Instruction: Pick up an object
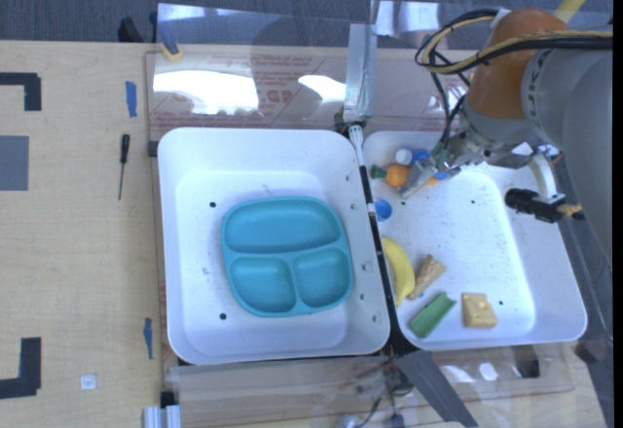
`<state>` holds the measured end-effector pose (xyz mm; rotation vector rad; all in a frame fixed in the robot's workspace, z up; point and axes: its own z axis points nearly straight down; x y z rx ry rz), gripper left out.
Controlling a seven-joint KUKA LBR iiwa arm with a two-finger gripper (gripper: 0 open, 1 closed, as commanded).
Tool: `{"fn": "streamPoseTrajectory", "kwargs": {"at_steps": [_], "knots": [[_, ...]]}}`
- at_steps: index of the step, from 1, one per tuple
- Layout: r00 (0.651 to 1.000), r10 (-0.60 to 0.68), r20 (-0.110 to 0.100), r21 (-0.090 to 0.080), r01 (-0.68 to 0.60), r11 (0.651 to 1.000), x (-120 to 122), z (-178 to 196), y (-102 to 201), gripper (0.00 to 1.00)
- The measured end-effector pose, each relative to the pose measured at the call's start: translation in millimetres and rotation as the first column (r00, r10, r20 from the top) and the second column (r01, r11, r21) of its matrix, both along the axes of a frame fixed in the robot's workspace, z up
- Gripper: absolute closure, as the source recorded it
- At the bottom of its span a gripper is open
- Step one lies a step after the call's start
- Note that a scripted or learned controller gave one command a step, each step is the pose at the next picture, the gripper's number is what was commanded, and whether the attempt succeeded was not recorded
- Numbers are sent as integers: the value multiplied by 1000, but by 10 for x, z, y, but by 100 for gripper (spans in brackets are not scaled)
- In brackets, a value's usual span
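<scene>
Up at the far left corner of the right bin (545, 314), you will find the claw (421, 175) hard to read: it is small, dark and blurred against the white floor, and you cannot tell from this view how it stands or whether it has anything. It sits just beside an orange ball (395, 175), with a small blue piece (420, 157) and a pale one (402, 157) close by at the far wall; contact with any of them cannot be made out. The grey arm (574, 105) covers the bin's far right corner and runs off the right edge. Nearer you along the bin's left wall lie a blue ball (383, 210) and a banana (396, 267), partly tucked under the rim. Toward the near wall sit a tan wedge (428, 272), a green block (429, 315) and a yellow block (477, 310). Left of that bin, the left bin (185, 222) holds a teal divided tray (287, 254).
</scene>
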<state>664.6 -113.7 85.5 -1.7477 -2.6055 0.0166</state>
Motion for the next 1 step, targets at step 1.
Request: {"fn": "streamPoseTrajectory", "kwargs": {"at_steps": [1], "knots": [[1000,2,-4,-2,-2,1000,-6,97,-7,100]]}}
